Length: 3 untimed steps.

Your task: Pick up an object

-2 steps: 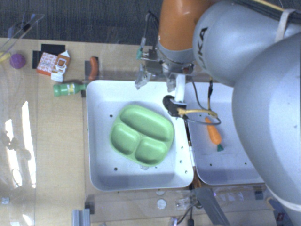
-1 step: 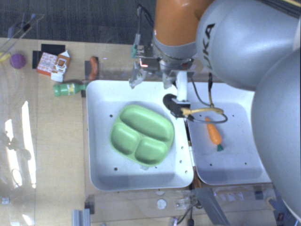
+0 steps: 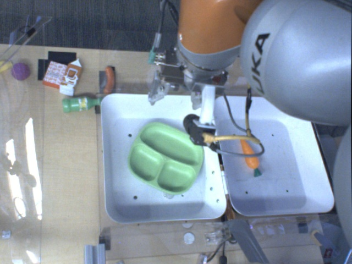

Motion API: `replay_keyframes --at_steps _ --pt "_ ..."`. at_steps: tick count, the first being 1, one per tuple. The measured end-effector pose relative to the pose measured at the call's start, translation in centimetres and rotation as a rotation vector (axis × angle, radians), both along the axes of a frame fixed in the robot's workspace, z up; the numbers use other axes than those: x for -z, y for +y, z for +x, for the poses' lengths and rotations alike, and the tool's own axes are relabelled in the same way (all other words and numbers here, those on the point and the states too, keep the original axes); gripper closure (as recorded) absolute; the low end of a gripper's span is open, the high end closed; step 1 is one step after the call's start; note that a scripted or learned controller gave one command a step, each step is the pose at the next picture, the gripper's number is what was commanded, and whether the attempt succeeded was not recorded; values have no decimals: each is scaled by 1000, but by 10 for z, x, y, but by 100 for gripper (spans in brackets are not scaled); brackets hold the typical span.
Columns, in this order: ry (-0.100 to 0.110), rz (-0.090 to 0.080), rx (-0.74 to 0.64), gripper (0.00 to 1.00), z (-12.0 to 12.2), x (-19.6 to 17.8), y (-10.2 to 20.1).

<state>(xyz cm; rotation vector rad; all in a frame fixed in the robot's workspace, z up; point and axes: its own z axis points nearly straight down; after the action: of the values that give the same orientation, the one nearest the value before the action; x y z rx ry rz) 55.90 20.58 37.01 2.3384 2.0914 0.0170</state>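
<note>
My claw (image 3: 176,95) hangs over the upper rim of the left bin (image 3: 113,164), near the top middle of the frame; its two fingers (image 3: 155,92) stand apart and released, with nothing between them; the grey arm with its orange band fills the upper right above it.

Just below the claw, in the middle of the left bin, lies a green divided dish (image 3: 165,158) with three compartments; it sits tilted, one corner towards the bin's upper edge, and I see the claw apart from it, not touching.

To the right, the right bin (image 3: 300,147) holds a small carrot (image 3: 251,159) near its left wall, orange body with a green tip pointing towards the bottom of the frame; it is well apart from the claw; these two things are what I have to pick from, one in each bin.

Further out, on the pale wooden surface (image 3: 55,169) left of the bins, a green bottle (image 3: 80,103) lies on its side just beside the left bin's upper left corner; above it are a red-handled tool (image 3: 109,79) and a small red-and-white carton (image 3: 61,75); a purple ball (image 3: 21,71) sits near the frame's left edge.
</note>
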Motion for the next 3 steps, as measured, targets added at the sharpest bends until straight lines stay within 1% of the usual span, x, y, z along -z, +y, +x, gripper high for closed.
replay_keyframes --at_steps 1,2,3 --pt "-8 1 -7 100 1 -11 2" --pt "6 -5 -214 100 46 39 -36" --pt "9 -4 -203 100 31 112 20"
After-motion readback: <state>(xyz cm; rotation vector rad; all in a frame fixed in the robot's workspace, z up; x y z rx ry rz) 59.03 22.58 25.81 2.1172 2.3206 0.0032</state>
